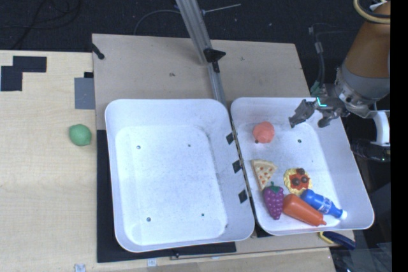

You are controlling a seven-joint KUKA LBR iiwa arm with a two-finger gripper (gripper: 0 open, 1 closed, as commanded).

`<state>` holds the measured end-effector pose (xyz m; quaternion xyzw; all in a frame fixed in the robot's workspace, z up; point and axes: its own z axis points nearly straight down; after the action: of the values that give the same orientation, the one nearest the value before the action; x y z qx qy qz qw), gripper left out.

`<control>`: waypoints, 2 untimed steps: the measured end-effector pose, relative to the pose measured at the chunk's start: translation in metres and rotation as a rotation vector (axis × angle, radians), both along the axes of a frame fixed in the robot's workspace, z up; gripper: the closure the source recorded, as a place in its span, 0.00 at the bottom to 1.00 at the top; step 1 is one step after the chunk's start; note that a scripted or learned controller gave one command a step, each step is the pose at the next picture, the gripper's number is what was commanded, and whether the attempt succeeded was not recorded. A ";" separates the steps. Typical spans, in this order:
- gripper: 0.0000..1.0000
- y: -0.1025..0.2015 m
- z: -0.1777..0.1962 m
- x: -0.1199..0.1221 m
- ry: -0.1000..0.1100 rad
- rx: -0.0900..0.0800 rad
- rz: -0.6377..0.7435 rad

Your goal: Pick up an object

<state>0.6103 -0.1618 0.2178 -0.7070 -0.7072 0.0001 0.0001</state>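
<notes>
- Gripper [311, 114] hanging over the far right part of the right bin [361, 191], two dark fingers spread apart with bare bin floor showing between them; released, nothing grasped.
- Above it, grey wrist and orange band [370, 48] reaching in from three o'clock.
- Step in hand, by judgement: the approach, with no object chosen by contact and the pick not yet made.
- Nearest candidate: pink ball [263, 132], lying near the gripper at about eight o'clock, apart from it and clear of the other toys.
- Farther off, at about six to seven o'clock: pizza slice [262, 171], then a tight cluster of purple grapes [273, 200], a round red-and-yellow toy [296, 180], a carrot [304, 211] and a blue bottle [322, 203], touching or nearly touching one another at the near right of the bin.
- Next move, as a guess: shift toward eight o'clock until centred over the ball, descend with fingers spread, then close; roundness makes slipping out likely if off-centre.
- Cluster harder to take: crowded neighbours leave little room for the fingers.
- Left bin [121, 200] at nine o'clock, joined to the right one by dark clips.
- Green ball [80, 135] out on the wooden table [38, 200], well apart at nine o'clock, outside both bins.
</notes>
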 end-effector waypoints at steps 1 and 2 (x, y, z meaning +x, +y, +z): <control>0.00 0.000 0.000 0.000 0.000 0.000 0.000; 0.00 0.007 -0.047 -0.005 0.004 0.001 0.000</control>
<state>0.6053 -0.1546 0.1712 -0.7069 -0.7073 0.0012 0.0019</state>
